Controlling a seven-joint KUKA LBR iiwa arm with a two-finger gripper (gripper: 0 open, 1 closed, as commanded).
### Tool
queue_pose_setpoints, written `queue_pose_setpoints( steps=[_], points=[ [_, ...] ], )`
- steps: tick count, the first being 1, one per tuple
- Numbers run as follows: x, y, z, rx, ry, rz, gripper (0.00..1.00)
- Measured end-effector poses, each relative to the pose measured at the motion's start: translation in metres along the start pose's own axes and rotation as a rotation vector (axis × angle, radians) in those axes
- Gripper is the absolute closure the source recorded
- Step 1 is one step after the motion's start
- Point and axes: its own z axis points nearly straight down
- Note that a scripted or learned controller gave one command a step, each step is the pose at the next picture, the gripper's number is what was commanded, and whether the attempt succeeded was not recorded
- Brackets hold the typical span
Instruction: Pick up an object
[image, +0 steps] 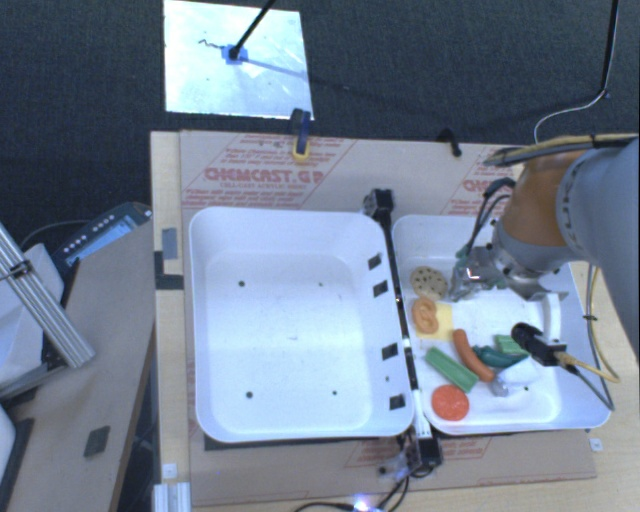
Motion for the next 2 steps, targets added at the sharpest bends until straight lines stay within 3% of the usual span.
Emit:
queue_pose_setpoints(
  steps=[1,2],
  points=[
    [0.018,-0.110,0.000,0.014,0.003,0.010,1.00],
    [0.033,-0.072,0.000,0.004,0.000,0.002,1.00]
  ],
)
